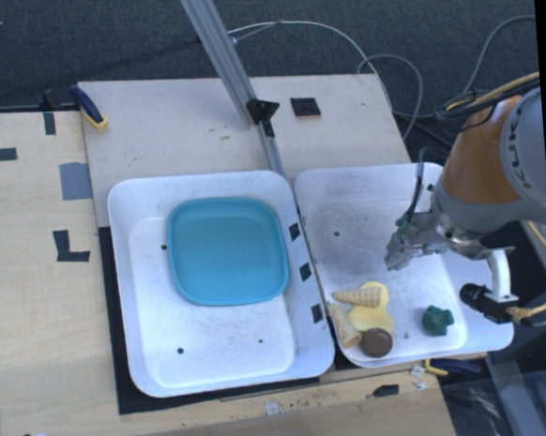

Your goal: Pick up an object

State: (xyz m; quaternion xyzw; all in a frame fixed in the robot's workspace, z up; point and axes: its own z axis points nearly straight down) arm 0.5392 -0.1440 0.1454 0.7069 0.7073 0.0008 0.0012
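Note:
In the right bin [347,197] lie a cluster of toy food pieces near its front edge: a yellow cone-like piece [362,297], a pale yellow round piece [368,319] and a brown round piece [376,342]. A small dark green object [437,319] sits alone at the front right. My gripper [400,250] hangs over the right half of this bin, behind and to the right of the yellow pieces, with nothing visibly between its fingers.
The left bin [143,298] holds a blue square plate [227,250]. A slanted metal pole [233,70] crosses the bench behind the bins. Cables trail at the back right. A blue and yellow clamp [88,105] lies at the far left.

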